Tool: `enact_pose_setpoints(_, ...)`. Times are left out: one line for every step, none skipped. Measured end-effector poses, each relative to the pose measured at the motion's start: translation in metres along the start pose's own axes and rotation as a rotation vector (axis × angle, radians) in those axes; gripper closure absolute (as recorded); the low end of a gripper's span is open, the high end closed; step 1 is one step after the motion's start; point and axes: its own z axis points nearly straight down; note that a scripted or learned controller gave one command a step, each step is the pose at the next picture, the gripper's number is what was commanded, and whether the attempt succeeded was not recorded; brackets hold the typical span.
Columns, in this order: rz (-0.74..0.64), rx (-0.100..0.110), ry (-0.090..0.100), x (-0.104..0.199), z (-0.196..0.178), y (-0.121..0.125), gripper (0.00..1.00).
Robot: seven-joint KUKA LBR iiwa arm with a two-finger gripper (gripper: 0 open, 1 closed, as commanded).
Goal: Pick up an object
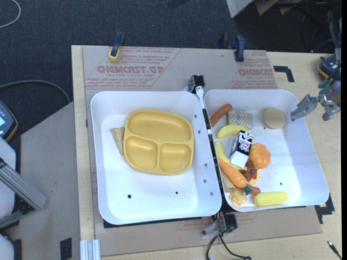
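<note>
**Ana:** Corn cob (271, 199) looks like the easiest pick to me. It lies by itself near the front wall of the right bin (312, 145), just clear of the pile of toy food.

**Ben:** How would it handle?

**Ana:** My guess is hollow plastic: light, stiff, a bit slick, nothing to break. Its long axis runs left to right across the bin, almost level, ends pointing at the side walls. I would close across the middle of its width, fingers front and back.

**Ben:** And the carrot (232, 172)?

**Ana:** It slants from upper left to lower right, but it touches the banana (227, 130) and the small carton (242, 148), so it's crowded.

**Ben:** Where's the gripper (303, 108)?

**Ana:** At the bin's far right rim, by the round tan disc (274, 118), nothing held. Whether its fingers stand apart, I cannot tell.
</note>
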Motion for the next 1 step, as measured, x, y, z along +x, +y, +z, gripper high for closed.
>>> enact_pose_setpoints(-0.001,-0.004,-0.001,-0.0001,-0.0018,0.0009,0.00)
